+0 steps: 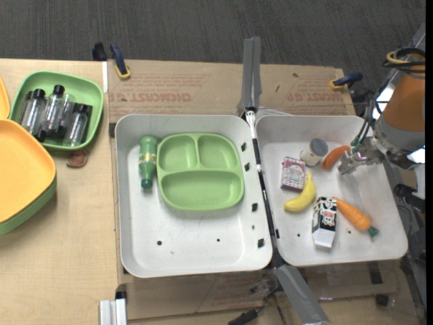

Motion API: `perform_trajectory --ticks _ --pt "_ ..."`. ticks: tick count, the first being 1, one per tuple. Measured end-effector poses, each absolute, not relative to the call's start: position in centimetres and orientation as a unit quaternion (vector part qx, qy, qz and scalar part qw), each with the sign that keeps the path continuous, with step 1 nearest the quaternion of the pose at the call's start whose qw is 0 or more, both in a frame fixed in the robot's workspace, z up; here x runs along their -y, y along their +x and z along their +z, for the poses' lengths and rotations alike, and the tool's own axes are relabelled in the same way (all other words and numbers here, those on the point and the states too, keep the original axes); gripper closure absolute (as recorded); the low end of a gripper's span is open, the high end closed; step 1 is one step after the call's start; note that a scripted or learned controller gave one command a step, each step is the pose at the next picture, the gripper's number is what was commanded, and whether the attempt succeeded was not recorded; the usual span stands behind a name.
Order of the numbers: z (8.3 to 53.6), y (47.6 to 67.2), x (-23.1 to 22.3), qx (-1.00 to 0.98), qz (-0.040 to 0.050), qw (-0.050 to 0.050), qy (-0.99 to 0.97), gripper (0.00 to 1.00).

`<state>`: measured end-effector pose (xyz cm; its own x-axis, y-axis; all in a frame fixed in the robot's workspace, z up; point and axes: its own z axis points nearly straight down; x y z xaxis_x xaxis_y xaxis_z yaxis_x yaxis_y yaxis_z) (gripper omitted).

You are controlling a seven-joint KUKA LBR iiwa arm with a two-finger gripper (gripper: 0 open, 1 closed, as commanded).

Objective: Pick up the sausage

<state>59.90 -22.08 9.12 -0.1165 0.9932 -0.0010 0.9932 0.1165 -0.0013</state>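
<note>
The sausage point(333, 156) is a short, curved orange-red piece lying near the back of the right bin point(379, 249). It sits between a small grey-and-white cup point(315, 149) and my gripper point(350, 162). The gripper hangs low in the bin, right beside the sausage's right end and close enough that it may be touching it. The arm's orange band point(408, 103) rises above it at the right edge.
The right bin also holds a pink box point(293, 173), a banana point(302, 195), a small milk carton point(325, 222) and a carrot point(354, 215). A green divided plate point(200, 170) and a green bottle point(147, 161) lie in the left bin point(189, 249).
</note>
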Motion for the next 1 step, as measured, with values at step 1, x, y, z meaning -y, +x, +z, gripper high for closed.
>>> perform_trajectory --ticks 1 --pt "9.19 56.96 22.22 0.804 0.0001 0.000 -0.595 1.00"
